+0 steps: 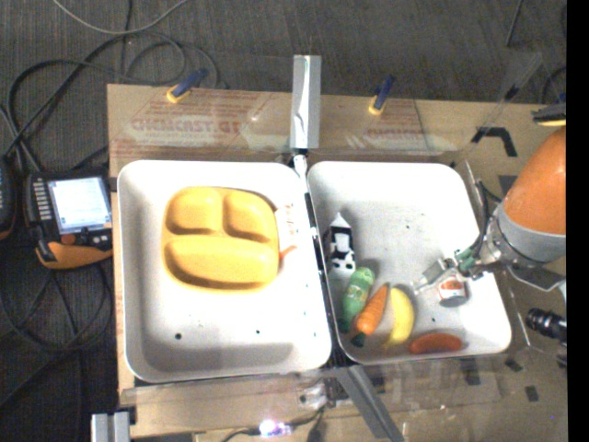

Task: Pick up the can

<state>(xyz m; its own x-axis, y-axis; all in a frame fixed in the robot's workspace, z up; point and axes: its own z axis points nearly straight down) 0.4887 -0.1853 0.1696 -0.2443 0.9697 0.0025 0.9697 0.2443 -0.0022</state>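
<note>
Altogether there are two white bins: the left bin [138,339] bears one yellow divided tray [221,238], and the right bin [405,191] holds six small things, among them the one can [451,289]. The can is small, silvery with a red-orange patch, lying near the bin's right wall directly under the gripper [448,273], whose grip state I cannot tell. Left of it sit a banana [401,315], a carrot [372,310], a green bottle [356,295] and a black-and-white cow figure [341,247], with a red sausage-like piece [435,343] just below.

Tray [221,238] in left bin [138,339]
</note>
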